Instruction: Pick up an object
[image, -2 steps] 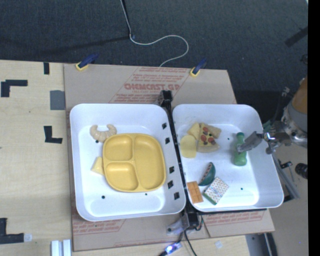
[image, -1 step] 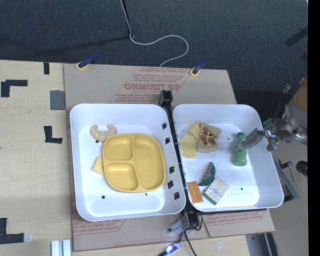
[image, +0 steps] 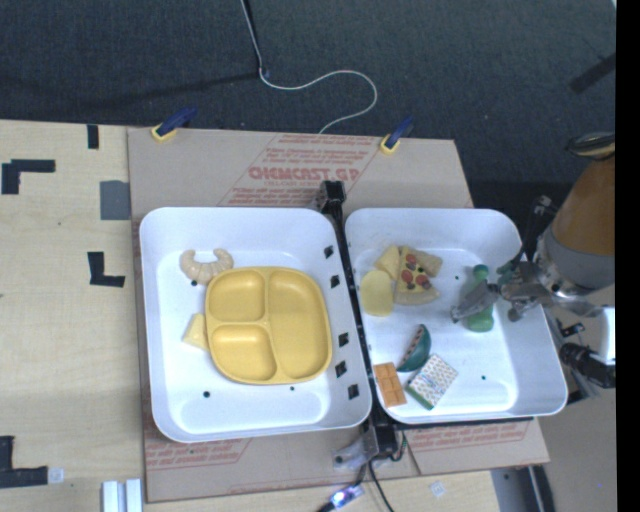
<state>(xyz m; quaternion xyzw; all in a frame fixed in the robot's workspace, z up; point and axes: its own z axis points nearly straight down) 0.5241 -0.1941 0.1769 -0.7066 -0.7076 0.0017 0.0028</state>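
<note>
Arm (image: 585, 225): reaching in from the right, wrist hanging over the right edge of the right bin (image: 500, 225).
Gripper (image: 478, 300): pointing left, low over the right bin's right half, sitting right at the green object (image: 481, 318).
Fingers: cannot tell how far apart, tips blending with the green object beneath; not showing anything clearly clamped between them.
Likely target: the green object, lying just beside and partly under the gripper, right of the pizza slice toy (image: 415, 275).
Handling, judging by looks: small moulded play food, probably light, stiff and smooth, so liable to slip or roll; closing across its narrow middle looking safest.
Neighbours in right bin: pale yellow round piece (image: 376, 294) left of the pizza, watermelon wedge (image: 416, 347) nearer, speckled packet (image: 433, 380) and orange block (image: 387, 384) near the front wall.
Spacing: green object lying apart from the others, leaving room for fingers on both sides.
Left bin (image: 170, 300): carrying a yellow divided plate (image: 268, 325), a tan curled piece (image: 205, 264) at its far left and a pale wedge (image: 194, 331) touching its left rim.
Risk: nudging the object toward the right wall instead of gripping it.
</note>
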